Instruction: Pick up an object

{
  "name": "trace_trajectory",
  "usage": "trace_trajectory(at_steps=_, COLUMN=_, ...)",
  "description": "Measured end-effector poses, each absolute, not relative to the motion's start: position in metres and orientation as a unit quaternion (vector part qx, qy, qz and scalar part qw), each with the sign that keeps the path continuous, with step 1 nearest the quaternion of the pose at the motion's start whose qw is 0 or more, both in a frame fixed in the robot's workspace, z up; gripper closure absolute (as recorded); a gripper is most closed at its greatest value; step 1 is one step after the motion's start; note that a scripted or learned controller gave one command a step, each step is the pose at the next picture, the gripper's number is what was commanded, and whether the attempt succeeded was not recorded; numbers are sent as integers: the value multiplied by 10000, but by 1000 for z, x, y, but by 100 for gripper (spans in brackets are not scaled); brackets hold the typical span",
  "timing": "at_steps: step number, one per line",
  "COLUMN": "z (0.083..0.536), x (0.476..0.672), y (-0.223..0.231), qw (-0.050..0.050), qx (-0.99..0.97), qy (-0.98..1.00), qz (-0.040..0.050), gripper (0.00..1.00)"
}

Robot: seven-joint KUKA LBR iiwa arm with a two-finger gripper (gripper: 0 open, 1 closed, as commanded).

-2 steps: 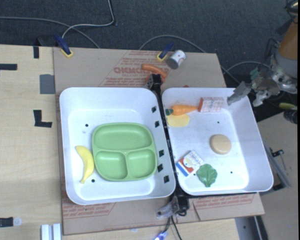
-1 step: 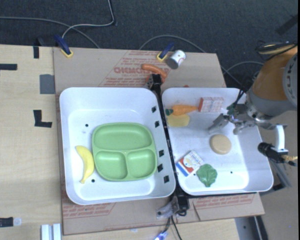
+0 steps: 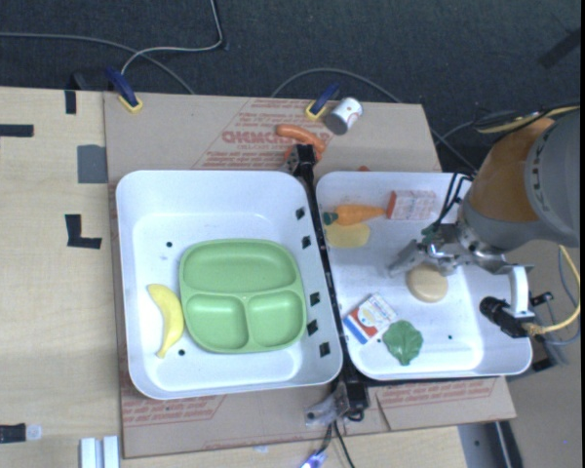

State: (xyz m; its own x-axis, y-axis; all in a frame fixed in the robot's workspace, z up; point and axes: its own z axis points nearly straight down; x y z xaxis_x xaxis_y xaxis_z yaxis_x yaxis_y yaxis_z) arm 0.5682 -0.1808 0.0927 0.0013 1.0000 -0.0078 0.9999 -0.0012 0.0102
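Bread roll (image 3: pixel 428 285) sits in the right bin (image 3: pixel 468 364), touching the underside of our gripper (image 3: pixel 431 254), toward the bin's near edge. We cannot tell how the gripper is set or whether it has hold of anything.

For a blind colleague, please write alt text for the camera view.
A grey robot arm reaches from the right over the right bin, its hand just above a round tan object. That bin also holds a carrot, a small packet and a green leafy toy. The left bin holds a green divided plate and a banana.
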Motion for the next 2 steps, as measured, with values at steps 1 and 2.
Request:
trace_trajectory(at_steps=1, z=92, x=623, y=-123, qw=80, qx=7057, qy=7084, qz=43, gripper=0)
trace_trajectory(at_steps=2, z=92, x=603, y=-106, qw=106, qx=7066, qy=7076, qz=42, gripper=0)
